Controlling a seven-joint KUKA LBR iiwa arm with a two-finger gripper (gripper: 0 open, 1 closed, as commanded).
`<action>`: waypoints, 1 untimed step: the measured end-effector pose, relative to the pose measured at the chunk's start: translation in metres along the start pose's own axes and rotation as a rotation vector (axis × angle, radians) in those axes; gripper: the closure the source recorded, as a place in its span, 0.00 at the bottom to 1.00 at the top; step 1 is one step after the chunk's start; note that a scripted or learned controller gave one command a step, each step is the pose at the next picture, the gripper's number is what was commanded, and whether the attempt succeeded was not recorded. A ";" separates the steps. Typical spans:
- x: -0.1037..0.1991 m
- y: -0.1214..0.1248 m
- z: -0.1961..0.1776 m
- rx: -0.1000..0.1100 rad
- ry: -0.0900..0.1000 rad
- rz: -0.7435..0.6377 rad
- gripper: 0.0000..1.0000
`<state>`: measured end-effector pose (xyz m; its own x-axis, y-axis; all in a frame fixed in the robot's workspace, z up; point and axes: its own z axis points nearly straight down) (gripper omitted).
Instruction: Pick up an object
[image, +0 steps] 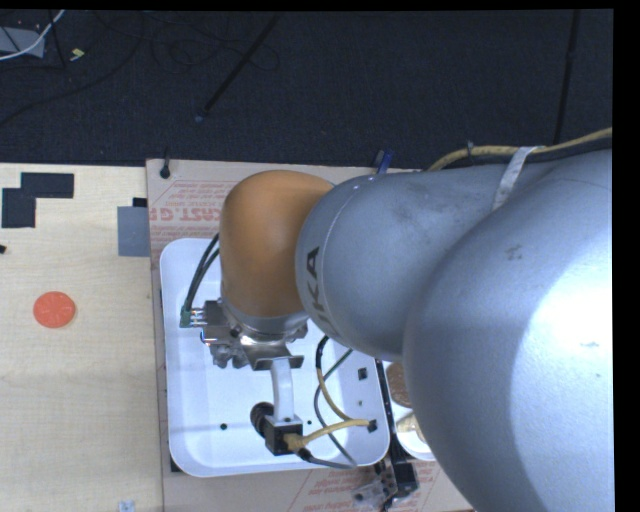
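Poised low over the white bin on the view's left, the gripper is seen from above, under the orange band of the arm. Whether it is open or closed cannot be told, since its underside is hidden by its own metal body, and nothing can be seen held in it.

The things that could be picked up are seen only in part. Two pale, rounded shapes are glimpsed at the arm's edge, just beyond the right rim of that bin: a tan one and, nearer the camera, a whitish one. What they are cannot be told, as most of each is covered by the arm. Both are well apart from the gripper. On the floor of the left bin a small black speck is seen toward the near rim, and a small dark square toward the right rim.

Both bins are set on a sheet of cardboard printed in red, which is laid on a pale wooden bench. On the bench to the left, an orange disc, a grey square and black angular patches are seen. Dark floor with loose cables is seen beyond the bench.
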<state>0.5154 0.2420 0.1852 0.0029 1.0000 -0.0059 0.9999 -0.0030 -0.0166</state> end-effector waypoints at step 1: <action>0.000 -0.042 0.064 -0.003 0.001 0.001 1.00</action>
<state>0.4723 0.2420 0.1216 0.0037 1.0000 -0.0047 0.9999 -0.0038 -0.0135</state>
